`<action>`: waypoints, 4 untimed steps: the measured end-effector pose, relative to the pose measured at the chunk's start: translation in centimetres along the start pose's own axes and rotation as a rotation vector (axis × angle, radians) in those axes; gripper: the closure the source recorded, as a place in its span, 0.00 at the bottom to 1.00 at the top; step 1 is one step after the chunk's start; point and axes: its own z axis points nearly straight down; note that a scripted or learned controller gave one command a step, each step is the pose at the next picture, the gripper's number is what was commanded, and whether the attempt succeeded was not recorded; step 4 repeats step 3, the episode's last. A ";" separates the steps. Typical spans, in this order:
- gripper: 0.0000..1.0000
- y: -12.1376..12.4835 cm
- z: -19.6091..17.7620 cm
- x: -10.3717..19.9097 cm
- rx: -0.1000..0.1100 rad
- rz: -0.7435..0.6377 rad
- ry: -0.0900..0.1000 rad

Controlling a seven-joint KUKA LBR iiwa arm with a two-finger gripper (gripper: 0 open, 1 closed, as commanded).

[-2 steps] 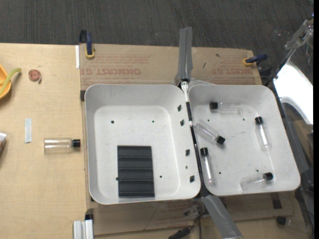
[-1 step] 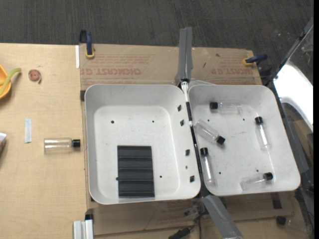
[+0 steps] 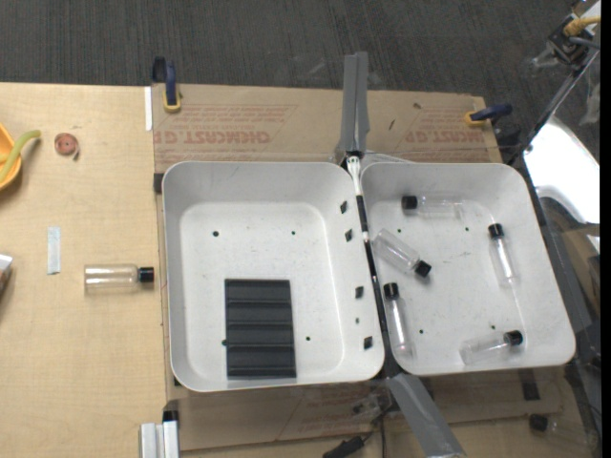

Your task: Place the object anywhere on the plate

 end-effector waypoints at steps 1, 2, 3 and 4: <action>0.00 4.5 0.0 -5.0 0.000 0.136 0.000; 0.00 2.5 -0.1 -11.0 0.001 0.088 0.001; 0.00 -1.2 0.0 -0.8 0.000 0.139 0.000; 0.00 -1.2 0.0 -0.8 0.000 0.139 0.000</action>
